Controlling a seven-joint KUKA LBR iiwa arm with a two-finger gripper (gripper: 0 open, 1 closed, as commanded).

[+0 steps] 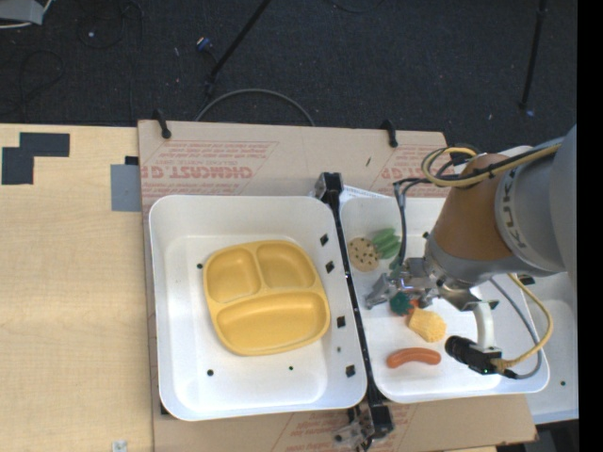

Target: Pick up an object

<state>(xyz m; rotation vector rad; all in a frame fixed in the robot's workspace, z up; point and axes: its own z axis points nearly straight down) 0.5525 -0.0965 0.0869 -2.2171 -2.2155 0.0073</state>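
The gripper (394, 290) is hanging low in the right bin (528, 384), over a small teal piece (402, 302) beside the yellow block (427, 326); its state cannot be told. Judged step: approach to grasp. Next move calls for closing squarely, then lifting clear.

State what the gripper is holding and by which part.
Cannot be told: the gripper sits low in the right bin against a small teal object, but no grasp shows.

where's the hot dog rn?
The hot dog lies in the right bin, near its front edge, just below the yellow block.
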